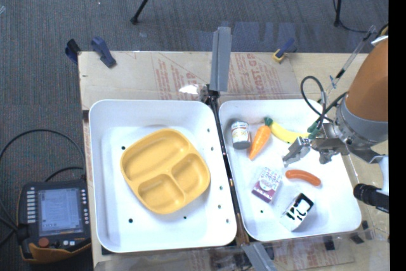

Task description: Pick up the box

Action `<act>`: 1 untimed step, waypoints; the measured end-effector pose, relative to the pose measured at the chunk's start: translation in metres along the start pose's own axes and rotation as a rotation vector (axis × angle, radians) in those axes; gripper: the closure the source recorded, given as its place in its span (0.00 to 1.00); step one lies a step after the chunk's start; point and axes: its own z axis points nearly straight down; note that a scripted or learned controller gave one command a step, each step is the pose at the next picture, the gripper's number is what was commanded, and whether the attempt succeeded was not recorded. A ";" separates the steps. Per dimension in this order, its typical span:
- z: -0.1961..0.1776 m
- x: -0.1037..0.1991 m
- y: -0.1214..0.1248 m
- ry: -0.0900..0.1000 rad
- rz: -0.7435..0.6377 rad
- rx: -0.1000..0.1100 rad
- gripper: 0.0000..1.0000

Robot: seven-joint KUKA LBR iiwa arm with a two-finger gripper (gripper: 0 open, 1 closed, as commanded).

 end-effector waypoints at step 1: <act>0.068 0.085 -0.027 -0.001 -0.040 0.002 0.00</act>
